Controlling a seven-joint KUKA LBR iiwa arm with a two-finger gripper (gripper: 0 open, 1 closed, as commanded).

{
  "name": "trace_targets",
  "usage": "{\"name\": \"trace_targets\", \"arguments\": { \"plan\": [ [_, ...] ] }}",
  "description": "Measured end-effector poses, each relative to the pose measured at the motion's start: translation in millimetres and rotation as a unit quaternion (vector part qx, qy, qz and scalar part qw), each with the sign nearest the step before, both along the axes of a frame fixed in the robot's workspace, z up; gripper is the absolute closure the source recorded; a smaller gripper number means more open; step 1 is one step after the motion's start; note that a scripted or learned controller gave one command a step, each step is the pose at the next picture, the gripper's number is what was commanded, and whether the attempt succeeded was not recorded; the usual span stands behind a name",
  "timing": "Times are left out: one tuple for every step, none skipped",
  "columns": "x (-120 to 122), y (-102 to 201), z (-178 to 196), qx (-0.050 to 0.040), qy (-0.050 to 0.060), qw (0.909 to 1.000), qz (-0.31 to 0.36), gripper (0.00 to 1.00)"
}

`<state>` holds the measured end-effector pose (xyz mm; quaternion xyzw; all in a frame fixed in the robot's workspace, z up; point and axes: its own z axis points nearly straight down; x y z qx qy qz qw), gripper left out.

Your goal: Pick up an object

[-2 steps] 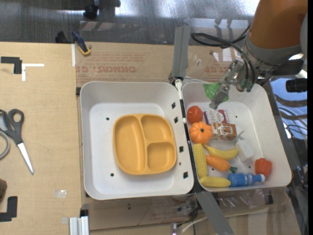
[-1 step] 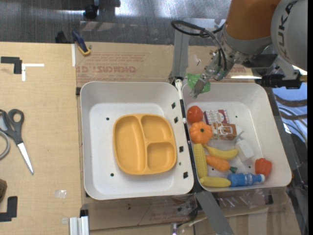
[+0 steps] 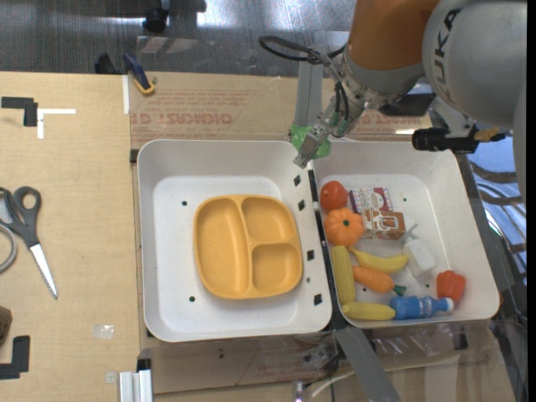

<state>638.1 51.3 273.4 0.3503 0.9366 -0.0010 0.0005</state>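
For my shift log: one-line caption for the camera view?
Gripper above the bins' shared edge; yellow divided plate in left bin, toy food in right bin.

Even, bright overhead light; soft, short shadows inside the white bins (image 3: 159, 249). Mild glare on the arm's grey housing (image 3: 477, 40) and the yellow tray (image 3: 248, 245). Focus fair at centre, softer toward the top edge; the dark background up there is murky, with slight compression blockiness.
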Motion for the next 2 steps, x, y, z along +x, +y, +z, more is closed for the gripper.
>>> {"name": "trace_targets", "arguments": {
  "plan": [
    [15,10,-6,-0.0001,-0.001,1.0000,0.000,1.00],
    [-1,21,-47,-0.0002,0.000,0.9997,-0.024,1.00]
  ]
}}
